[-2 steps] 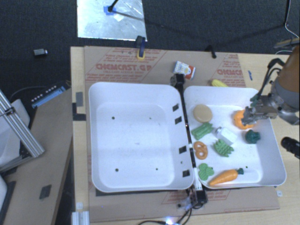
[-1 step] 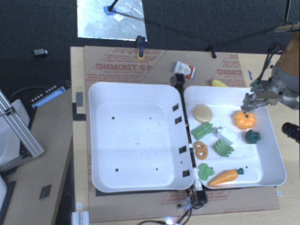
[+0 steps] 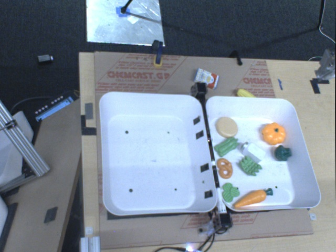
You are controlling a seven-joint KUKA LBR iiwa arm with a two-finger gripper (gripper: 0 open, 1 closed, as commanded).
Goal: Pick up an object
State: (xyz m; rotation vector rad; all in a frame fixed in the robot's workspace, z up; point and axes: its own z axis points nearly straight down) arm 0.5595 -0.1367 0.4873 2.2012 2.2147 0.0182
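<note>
The right bin (image 3: 302,156) holds several toy foods. A tan round biscuit (image 3: 227,126) lies near its back left, and an orange pumpkin (image 3: 273,133) sits to the right of it. Just right of and below the pumpkin is a dark green broccoli piece (image 3: 282,153). A green pea pod (image 3: 227,146), a small white block (image 3: 252,151) and a green ridged piece (image 3: 250,166) cluster in the middle. A brown pretzel (image 3: 224,167) lies by the left wall. At the front are a green leafy piece (image 3: 230,191) and an orange carrot (image 3: 252,197).
The left bin (image 3: 152,151) stands beside the right one, joined by black clips (image 3: 202,135). Behind the bins on the cardboard lie a yellow piece (image 3: 244,93) and a white-and-orange packet (image 3: 206,77). A grey fixture (image 3: 325,67) stands at the bench's right edge.
</note>
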